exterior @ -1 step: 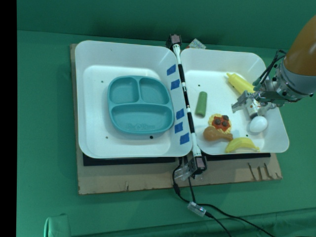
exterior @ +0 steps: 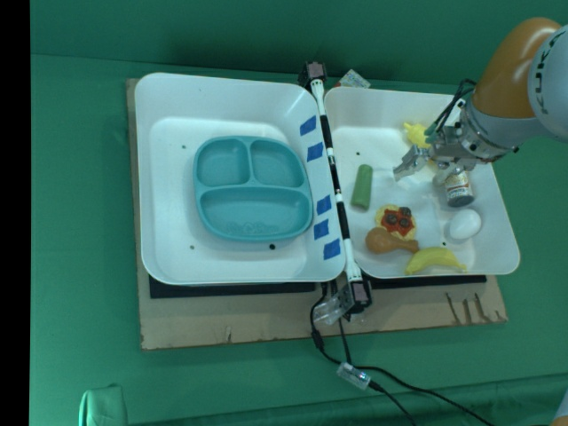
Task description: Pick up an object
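At the near edge of the right bin lies a yellow banana, its long axis running along that edge, tips curving down toward it. Just beside it to the left is a brown drumstick, its thin end pointing right toward the banana. A white egg sits near the bin's near right corner. Behind the drumstick is a small round pizza with red and dark toppings. A green cylinder lies close to the bin's left wall, long axis running near to far. A small can stands tilted beside the claw, partly hidden by it; its label is too small to read. The claw's fingers stand apart, nothing between them. A yellow toy behind is partly covered and hard to identify. The left bin carries a teal divided plate.
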### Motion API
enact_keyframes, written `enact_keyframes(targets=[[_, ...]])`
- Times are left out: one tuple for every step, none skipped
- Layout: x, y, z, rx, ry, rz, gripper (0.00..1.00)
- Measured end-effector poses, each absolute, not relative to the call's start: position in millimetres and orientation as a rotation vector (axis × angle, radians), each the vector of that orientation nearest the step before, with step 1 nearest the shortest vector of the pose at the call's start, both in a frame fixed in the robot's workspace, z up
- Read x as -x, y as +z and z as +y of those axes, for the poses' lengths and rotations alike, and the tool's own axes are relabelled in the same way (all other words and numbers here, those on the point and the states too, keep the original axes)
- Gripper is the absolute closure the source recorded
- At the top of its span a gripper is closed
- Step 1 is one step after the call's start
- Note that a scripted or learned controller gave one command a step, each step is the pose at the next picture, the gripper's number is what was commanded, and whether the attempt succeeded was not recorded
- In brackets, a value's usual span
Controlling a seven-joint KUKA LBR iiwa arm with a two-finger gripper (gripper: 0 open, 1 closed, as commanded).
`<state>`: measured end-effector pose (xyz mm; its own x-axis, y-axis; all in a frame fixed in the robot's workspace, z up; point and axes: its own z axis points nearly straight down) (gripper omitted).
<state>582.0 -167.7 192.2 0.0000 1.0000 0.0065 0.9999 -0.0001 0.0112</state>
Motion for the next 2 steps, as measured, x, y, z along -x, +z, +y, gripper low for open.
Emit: enact_keyframes(targets=[[-650.7, 187.2, -187.1, -2.214, 0.011, 2.208, 0.0], [-686.6, 185.3, -194.0, -2.269, -0.105, 2.273, 0.0]])
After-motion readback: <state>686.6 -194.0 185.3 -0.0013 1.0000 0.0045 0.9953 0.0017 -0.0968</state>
